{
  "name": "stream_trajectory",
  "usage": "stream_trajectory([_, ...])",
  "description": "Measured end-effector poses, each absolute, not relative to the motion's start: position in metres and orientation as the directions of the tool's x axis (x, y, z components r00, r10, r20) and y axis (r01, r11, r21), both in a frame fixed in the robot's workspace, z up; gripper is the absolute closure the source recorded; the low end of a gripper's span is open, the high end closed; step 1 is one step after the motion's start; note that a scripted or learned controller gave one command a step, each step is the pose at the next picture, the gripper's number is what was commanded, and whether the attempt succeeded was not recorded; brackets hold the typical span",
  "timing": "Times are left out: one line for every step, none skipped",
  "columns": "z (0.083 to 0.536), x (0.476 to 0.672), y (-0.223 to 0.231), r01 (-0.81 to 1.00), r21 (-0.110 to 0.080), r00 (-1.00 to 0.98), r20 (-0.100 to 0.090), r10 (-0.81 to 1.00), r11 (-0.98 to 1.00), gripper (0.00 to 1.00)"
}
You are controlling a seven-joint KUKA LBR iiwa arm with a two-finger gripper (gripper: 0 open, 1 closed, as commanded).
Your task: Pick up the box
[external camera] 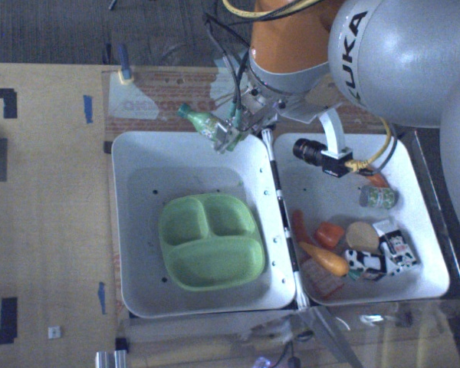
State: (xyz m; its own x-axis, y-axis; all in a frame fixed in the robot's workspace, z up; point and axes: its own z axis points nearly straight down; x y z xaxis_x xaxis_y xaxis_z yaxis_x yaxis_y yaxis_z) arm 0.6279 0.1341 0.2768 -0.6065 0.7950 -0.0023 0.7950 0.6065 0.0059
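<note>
While the box (399,250), a small white carton with black and red print, lies in the near right corner of the right bin (437,278), the end effector (231,133) hangs well apart from it, over the far rim of the left bin (126,228). The box sits far to the right of the end effector and nearer the camera, touching a black-and-white cow-patterned item (366,264) on its left. Just beyond that lies a tan rounded object (362,234), with a red piece (329,234) and an orange carrot-shaped toy (324,258) closer to the divide between the bins. A small green-labelled can (379,198) rests further back in the right bin, still well to the right of the end effector.

The end effector holds a clear plastic bottle (203,122) with a green cap, tilted, the capped end pointing left past the bin's far edge; the bottle's body sits between the fingers. Below the end effector, toward the camera, a green divided tray (211,241) lies flat in the left bin. A black camera unit (316,154) is mounted just right of the end effector. The wooden tabletop (46,228) stretches off to the left.
</note>
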Motion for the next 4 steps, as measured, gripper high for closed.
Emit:
stream_trajectory([0.236,0.601,0.213,0.793,0.000,-0.609,0.001,0.793,0.609,1.00])
stream_trajectory([0.261,0.662,0.108,0.743,0.005,-0.669,-0.005,0.743,0.669,1.00])
stream_trajectory([0.282,0.661,0.098,0.692,0.006,-0.722,-0.005,0.692,0.722,1.00])
stream_trajectory([0.160,0.634,0.179,0.680,0.002,-0.733,-0.001,0.680,0.733,1.00])
